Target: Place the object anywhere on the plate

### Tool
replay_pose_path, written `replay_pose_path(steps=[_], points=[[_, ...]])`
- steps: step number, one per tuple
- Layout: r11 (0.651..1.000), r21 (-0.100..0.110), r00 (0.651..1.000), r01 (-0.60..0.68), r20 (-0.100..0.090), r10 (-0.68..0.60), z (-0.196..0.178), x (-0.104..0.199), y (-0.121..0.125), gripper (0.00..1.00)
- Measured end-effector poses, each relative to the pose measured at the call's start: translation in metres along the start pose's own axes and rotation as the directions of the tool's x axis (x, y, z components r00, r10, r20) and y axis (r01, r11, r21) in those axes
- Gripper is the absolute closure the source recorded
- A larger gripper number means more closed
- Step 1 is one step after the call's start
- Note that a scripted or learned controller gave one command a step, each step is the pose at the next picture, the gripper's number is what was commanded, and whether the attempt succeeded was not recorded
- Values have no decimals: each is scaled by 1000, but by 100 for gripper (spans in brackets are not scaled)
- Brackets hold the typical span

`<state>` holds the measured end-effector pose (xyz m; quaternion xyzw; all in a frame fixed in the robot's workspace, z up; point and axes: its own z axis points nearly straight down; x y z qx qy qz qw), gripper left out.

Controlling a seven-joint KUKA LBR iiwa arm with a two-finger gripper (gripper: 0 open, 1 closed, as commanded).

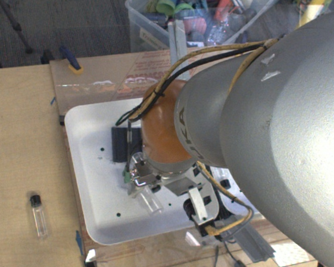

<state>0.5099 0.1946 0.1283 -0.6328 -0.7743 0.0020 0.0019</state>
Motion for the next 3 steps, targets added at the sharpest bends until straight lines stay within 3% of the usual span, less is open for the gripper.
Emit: replay_pose_path(steps=[1, 2, 3], points=[[990, -15, 990, -138, -2, 138, 38, 25, -22, 100], [963, -5, 963, 271, 2, -271, -1, 21, -5, 100], [858, -12, 858, 513, 5, -513, 40, 10, 50, 100]])
